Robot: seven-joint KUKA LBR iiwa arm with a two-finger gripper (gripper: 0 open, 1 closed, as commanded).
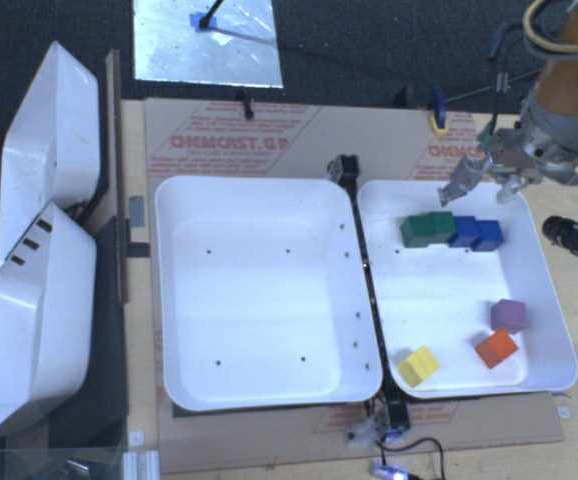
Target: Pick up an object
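The gripper (484,180) hangs released, upper right; best descend squarely over the green block (428,229), straddling its sides.

Two white bins are counted: a left bin (259,293) and a right bin (549,313). Five blocks are counted: one green block (428,229), one blue block (475,233), one purple block (509,315), one orange block (496,348) and one yellow block (419,365). One gripper (484,186) is counted.

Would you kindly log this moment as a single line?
gripper: open, above right bin's far edge | holding: nothing | nearest: green block, blue block
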